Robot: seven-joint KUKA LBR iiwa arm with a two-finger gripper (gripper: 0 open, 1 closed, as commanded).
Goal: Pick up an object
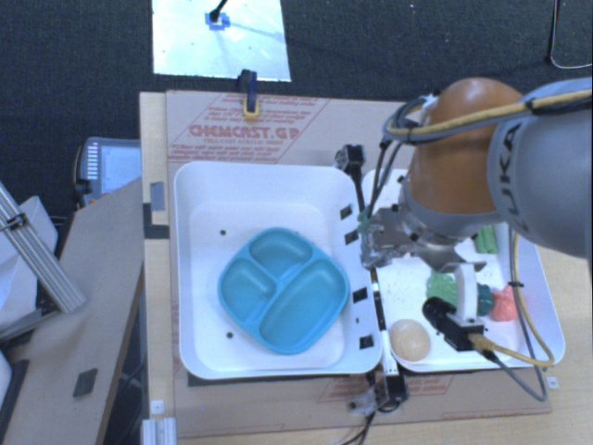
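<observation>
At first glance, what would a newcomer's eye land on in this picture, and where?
The blue divided plate lies flat in the middle of the left bin. The grey arm with its orange band hangs over the right bin, where a pale egg-shaped ball sits in the near corner beside the left bin.

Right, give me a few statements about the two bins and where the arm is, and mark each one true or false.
1. A blue divided plate lies in the left bin. True.
2. The arm is over the left bin. False: the arm is over the right bin.
3. A pale round ball sits at the front of the right bin, close to the wall between the bins. True.
4. The pink object lies on the blue divided plate. False: the pink object lies in the right bin, near a green object.
</observation>
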